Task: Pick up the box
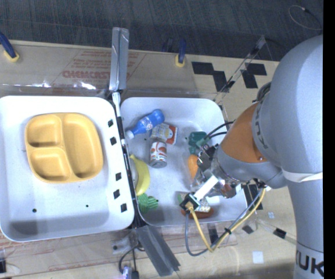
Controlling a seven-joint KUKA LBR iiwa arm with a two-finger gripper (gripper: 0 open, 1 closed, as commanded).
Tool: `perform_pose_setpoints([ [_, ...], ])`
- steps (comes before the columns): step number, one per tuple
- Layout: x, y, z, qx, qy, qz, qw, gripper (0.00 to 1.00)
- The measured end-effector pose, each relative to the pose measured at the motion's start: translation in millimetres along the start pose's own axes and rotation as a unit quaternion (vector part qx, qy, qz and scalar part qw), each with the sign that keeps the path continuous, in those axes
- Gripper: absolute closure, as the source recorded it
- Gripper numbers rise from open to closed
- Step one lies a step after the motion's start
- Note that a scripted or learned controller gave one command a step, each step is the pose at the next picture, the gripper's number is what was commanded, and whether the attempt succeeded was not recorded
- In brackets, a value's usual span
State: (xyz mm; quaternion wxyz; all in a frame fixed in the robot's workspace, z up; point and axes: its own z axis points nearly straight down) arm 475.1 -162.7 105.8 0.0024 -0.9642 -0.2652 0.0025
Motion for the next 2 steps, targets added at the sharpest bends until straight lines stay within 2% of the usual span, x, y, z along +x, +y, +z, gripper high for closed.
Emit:
perform_pose_setpoints([
  [1, 33.6, -54.2, 15.1, 0.001, 0.001, 0.155, 0.988, 1.0],
  [2, 35.5, -58.5, -243.8, -0.001, 0.002, 0.059, 0.9983, 1.0],
])
